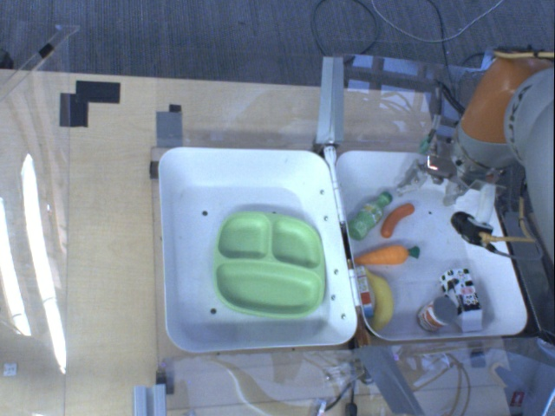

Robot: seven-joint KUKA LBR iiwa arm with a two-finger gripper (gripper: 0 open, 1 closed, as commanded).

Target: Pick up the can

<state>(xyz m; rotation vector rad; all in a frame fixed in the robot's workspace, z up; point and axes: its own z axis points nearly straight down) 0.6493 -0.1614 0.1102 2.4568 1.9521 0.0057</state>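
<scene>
— Bins [173, 232]: two, white, side by side. Left one has one green tray [269, 263]. Right one: one can [434, 315] at the near edge beside a cow-print carton [461, 295], one bottle [369, 215], two carrots [381, 256], one banana [380, 302].

— The arm?

— Jaws [431, 173] hang over the far right bin, spread open, holding nothing. Pale wood table, grey carpet behind, loose cables.
</scene>
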